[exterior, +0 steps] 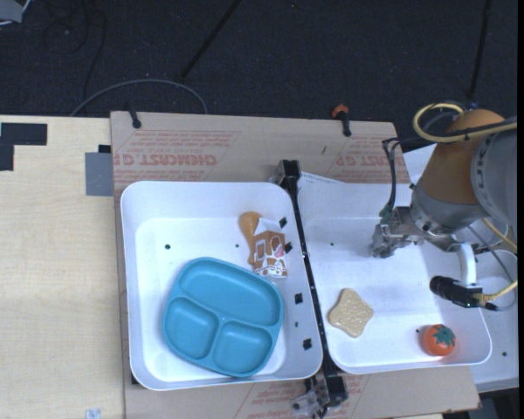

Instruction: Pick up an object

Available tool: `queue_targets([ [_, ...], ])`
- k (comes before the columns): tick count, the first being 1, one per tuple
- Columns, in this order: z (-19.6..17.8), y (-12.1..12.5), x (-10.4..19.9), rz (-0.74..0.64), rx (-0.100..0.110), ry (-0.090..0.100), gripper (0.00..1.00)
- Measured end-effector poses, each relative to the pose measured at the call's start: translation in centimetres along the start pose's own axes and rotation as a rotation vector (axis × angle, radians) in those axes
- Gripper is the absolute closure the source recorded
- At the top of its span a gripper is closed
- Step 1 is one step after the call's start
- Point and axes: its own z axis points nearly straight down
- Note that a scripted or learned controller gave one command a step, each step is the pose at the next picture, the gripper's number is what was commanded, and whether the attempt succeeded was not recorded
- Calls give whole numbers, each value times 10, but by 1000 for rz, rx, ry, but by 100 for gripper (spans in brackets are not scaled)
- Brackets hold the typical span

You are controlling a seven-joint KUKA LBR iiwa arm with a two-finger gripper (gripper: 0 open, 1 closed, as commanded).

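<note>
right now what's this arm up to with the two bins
A grey arm with an orange band reaches in from the right, its gripper low over the right bin, with nothing visibly between its fingers. A tan cookie-like piece and a small tomato lie nearer the front of that bin. The left bin holds a blue divided tray, a small printed packet and a brown piece.

1. The arm point(472, 182) enters from the view's right edge, its grey body bulky at the upper right.
2. The orange band point(450, 168) sits above the wrist, with a yellow cable looped on top.
3. The wrist slants down and leftward.
4. The gripper point(386, 241) points down-left; its fingertips are too small and dark to read.
</note>
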Motion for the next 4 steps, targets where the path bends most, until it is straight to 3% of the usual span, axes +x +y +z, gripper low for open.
queue_targets([
  [1,-57,9,-6,-3,-8,-2,100],
  [3,-158,2,-13,-3,-9,-2,100],
  [4,-148,-2,47,-7,-1,2,100],
])
